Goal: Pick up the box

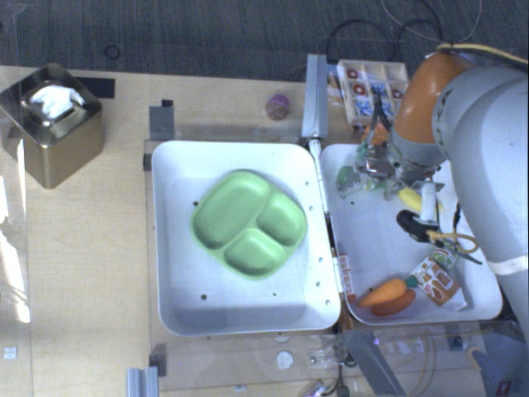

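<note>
The box [436,279] is a small brown, white and green carton lying at the front right of the right bin [355,238]. My gripper [368,172] hangs low over the back of that bin, well behind the box and apart from it. A small green item [346,180] lies just left of the gripper. The arm's grey body and orange band cover the bin's right side.
An orange carrot [387,294] lies just left of the box, near the front wall. A yellow item [410,197] pokes out under the wrist. The left bin [178,304] holds a green divided plate [249,222]. A flat printed package [364,89] lies behind the right bin.
</note>
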`<state>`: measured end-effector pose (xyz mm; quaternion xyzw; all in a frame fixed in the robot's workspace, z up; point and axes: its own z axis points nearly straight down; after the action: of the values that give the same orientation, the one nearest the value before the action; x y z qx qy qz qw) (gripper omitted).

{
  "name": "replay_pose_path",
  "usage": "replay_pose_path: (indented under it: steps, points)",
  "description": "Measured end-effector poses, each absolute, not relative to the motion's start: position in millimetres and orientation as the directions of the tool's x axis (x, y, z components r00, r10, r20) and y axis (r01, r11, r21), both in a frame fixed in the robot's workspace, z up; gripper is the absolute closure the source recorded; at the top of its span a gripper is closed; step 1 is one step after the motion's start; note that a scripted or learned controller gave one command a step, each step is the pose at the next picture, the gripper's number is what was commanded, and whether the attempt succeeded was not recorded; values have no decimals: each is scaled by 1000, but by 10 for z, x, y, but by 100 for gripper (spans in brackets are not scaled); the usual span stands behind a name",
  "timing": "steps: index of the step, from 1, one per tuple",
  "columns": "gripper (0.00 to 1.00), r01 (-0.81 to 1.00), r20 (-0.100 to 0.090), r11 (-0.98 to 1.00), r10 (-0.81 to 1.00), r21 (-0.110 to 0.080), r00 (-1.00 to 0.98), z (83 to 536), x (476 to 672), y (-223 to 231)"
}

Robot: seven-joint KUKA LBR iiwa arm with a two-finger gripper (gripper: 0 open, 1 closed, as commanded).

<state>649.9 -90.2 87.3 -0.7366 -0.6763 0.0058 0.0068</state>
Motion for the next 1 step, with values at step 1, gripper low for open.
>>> replay_pose_path:
  steps: [1]
  points:
    - [0, 999, -3, -13, 1000, -41, 13, 867, 6587, -926]
